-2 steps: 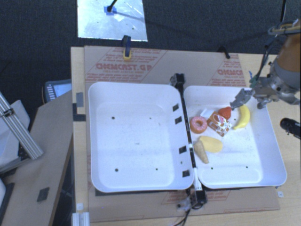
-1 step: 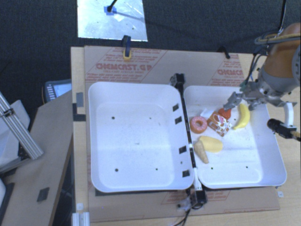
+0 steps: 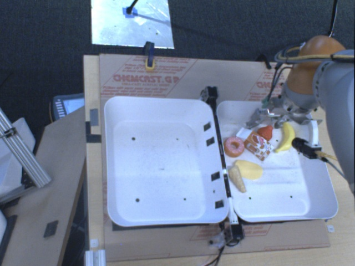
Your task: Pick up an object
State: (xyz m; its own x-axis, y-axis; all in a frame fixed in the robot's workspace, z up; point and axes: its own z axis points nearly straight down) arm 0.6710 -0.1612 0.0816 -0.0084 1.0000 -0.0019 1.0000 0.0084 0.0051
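The right bin [image 3: 288,201] holds a cluster of toy food near its back left. A pink donut [image 3: 234,146] lies by the divider, with a red-and-white patterned piece [image 3: 258,146] beside it. A small red fruit [image 3: 265,132] and a yellow banana [image 3: 285,137] sit just behind that piece. Nearer the front lie a pale yellow rounded piece [image 3: 250,169] and a tan cone-shaped piece [image 3: 237,179]. My gripper [image 3: 267,115] hangs low over the back of this bin, just behind the red fruit and the banana. Nothing can be made out in its grasp.
The left bin [image 3: 119,204] stands beside the right one, split from it by a black-clipped divider [image 3: 217,148]. The grey arm [image 3: 335,104] comes in over the right bin's far right corner. A yellow clamp [image 3: 150,57] sits behind the bins.
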